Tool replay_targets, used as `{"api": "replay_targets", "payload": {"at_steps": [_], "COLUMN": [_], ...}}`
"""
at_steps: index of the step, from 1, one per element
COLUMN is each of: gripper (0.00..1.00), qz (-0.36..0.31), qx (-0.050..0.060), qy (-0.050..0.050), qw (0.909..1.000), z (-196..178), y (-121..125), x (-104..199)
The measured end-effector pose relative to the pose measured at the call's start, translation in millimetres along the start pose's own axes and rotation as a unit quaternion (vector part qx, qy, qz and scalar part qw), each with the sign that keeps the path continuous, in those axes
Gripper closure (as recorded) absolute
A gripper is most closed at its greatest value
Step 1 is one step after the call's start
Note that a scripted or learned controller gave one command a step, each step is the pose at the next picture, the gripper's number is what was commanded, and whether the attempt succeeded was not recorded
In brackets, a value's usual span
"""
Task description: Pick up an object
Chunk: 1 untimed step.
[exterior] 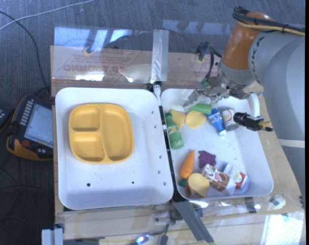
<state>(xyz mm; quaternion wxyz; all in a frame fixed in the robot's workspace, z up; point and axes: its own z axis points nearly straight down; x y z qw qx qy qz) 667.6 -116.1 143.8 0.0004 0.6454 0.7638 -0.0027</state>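
Note:
My gripper [205,95] hangs low over the far end of the right bin [256,157], just above a flat green object [200,107]. Close by lie a yellow lemon-like fruit [195,119], a smaller yellow piece [178,117], a blue tube [216,122] and a small can [228,119]. A green bottle [172,132] lies along the bin's left wall. Toward the near end sit a carrot [187,164], purple grapes [206,157], a yellow fruit [197,184], a brown carton [216,177] and a white packet [236,180].
The left bin [67,188] holds a yellow divided plate [100,132]. The grey arm with its orange band [241,45] fills the upper right. A teach pendant [29,129] lies off the bench at left. Cardboard and a clear sheet [108,65] stand behind the bins.

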Motion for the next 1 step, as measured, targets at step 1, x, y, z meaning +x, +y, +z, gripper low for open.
{"api": "replay_targets", "payload": {"at_steps": [1], "gripper": [1.00], "qz": [-0.142], "qx": [-0.001], "qy": [0.001], "qw": [0.9899], "z": [-40.2], "y": [6.5], "x": [108.1]}}
